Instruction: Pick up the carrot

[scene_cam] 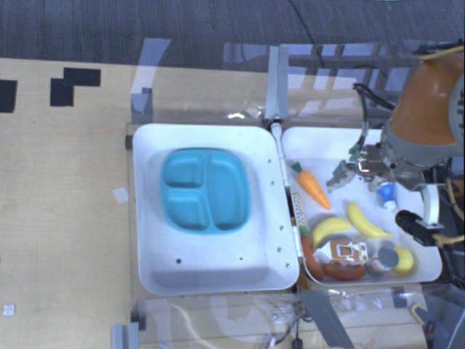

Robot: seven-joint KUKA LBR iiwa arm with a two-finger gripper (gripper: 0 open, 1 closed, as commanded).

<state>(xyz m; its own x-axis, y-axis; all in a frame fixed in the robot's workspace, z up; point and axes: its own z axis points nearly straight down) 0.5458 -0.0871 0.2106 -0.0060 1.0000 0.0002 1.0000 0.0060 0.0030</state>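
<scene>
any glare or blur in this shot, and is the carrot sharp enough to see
In the camera view, the carrot is sharp, orange against the right bin; soft glare streaks cross the clear panels behind the bins; the gripper is slightly soft; the blue plate is evenly lit, with faint shadow inside the left bin.

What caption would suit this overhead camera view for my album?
Gripper hovers open beside the carrot in the right bin.
</scene>
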